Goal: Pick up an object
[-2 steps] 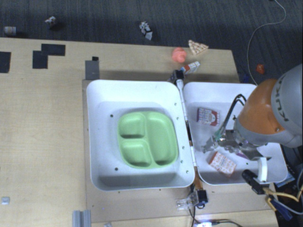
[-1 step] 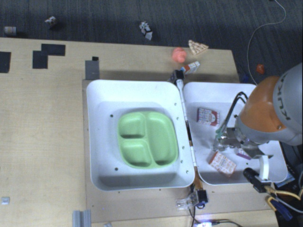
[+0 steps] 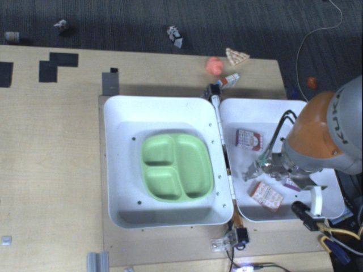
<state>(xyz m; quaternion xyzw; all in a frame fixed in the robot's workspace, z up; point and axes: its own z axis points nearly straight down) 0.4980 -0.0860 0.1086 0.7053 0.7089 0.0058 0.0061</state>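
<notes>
My gripper [image 3: 266, 171] is low inside the right bin [image 3: 244, 115], hanging under the orange band of the arm. Its metal fingers point left and down, just above a small red-and-white packet [image 3: 266, 195] lying near the bin's front. A second red-and-white packet [image 3: 248, 139] lies flat further back in the same bin, apart from the gripper. The arm hides the right part of this bin. I cannot make out whether anything is between the fingers.
The left bin [image 3: 122, 152] holds a green divided plate [image 3: 176, 166]. A pink ball [image 3: 214, 66], a wedge-shaped toy [image 3: 237, 56] and a small tube [image 3: 227, 82] lie on the bench behind the bins. Cables [image 3: 334, 234] run at the front right.
</notes>
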